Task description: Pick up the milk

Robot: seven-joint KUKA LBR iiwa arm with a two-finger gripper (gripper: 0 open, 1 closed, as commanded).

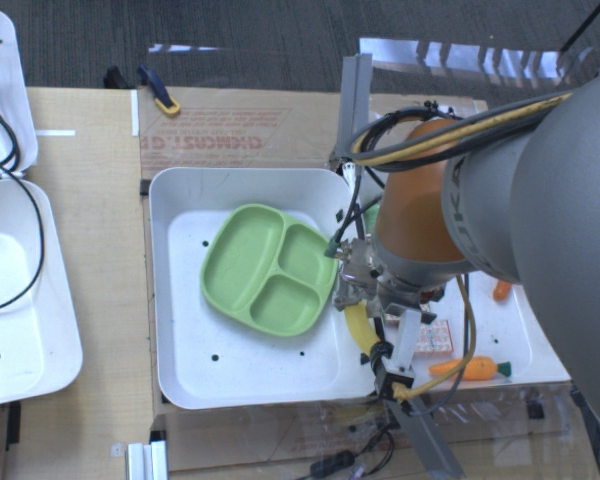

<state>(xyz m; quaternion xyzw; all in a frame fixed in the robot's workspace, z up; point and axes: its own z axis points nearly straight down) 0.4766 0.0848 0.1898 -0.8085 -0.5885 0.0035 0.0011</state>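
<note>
The grey arm [540, 188] took up most of the right side from where I stood, reaching in over the right-hand bin [528, 340], its orange band [415, 218] sitting just above the wrist. The left-hand bin [185, 368] lay open to view, and a green divided plate [265, 268] rested flat in it, toward its right half. Behind the bins a sheet of cardboard [230, 128] with red print lay on the bench.

The gripper [385, 313] hung low by the wall the two bins share, at the near-left corner of the right-hand bin. The wrist and cabling covered it, and I could not tell how far open it was, nor whether it had hold of anything.

A yellow, banana-shaped thing [358, 328] lay just left of the gripper, close against it. An orange carrot [466, 369] with a green top lay near the front edge of the right-hand bin. The milk [436, 340], a small white carton with reddish print, sat on the bin floor just right of the gripper, partly hidden by it, just behind the carrot. A small orange piece [501, 290] lay farther right, apart from the rest.
</note>
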